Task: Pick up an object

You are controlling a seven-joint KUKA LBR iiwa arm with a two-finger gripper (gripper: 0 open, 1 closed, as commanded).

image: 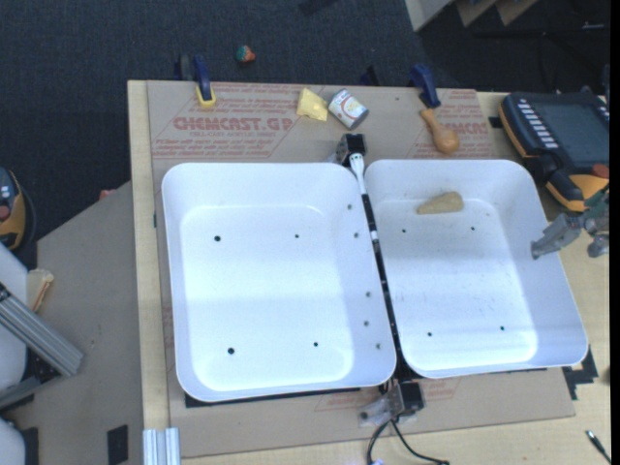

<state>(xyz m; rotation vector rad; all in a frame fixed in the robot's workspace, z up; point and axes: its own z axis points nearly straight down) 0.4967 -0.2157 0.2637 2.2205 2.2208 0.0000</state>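
A tan, bread-like lump [440,202] lies in the right bin [542,308], near its far wall. My gripper [560,235] reaches in from the right edge of the camera view, over the right rim of that bin. It is well to the right of the lump and a little nearer the front. Nothing shows held in it.
The left bin [184,260] sits beside the right one. Behind the bins on the board lie a yellow piece [312,106], a small white box [348,108] and a wooden-handled tool [441,136]. Blue clamps [202,77] hold the board. A teach pendant [562,129] rests at the far right.
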